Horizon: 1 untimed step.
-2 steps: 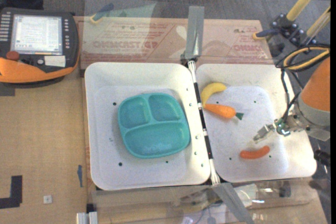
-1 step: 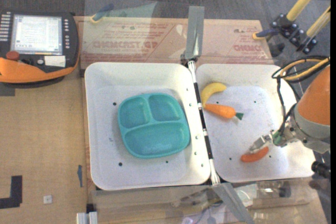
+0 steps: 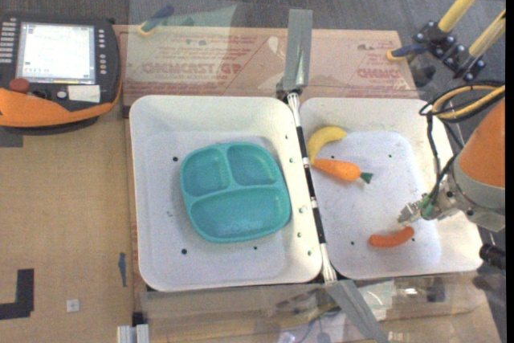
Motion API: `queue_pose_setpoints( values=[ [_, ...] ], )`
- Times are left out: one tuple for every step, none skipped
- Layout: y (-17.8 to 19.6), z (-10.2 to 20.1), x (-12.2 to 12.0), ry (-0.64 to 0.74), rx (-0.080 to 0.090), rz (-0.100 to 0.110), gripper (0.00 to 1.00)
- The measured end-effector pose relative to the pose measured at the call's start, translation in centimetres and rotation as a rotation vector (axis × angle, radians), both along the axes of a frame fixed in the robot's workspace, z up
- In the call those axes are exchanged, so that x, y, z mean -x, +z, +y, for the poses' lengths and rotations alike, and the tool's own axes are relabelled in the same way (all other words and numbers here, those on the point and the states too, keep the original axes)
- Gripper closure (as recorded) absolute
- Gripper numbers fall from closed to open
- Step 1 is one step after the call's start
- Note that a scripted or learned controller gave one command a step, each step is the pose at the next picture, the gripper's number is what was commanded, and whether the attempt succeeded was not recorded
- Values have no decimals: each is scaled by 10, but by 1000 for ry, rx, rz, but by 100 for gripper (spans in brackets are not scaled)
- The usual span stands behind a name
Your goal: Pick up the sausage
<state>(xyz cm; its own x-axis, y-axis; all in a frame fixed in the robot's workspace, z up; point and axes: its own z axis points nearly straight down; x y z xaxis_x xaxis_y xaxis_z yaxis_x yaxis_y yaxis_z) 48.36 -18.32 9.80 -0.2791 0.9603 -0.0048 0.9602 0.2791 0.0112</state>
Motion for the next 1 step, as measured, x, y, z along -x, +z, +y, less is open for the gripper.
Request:
queue_pose_setpoints(
  values=[
    [0, 0, 0, 0, 0, 0, 0]
  ],
)
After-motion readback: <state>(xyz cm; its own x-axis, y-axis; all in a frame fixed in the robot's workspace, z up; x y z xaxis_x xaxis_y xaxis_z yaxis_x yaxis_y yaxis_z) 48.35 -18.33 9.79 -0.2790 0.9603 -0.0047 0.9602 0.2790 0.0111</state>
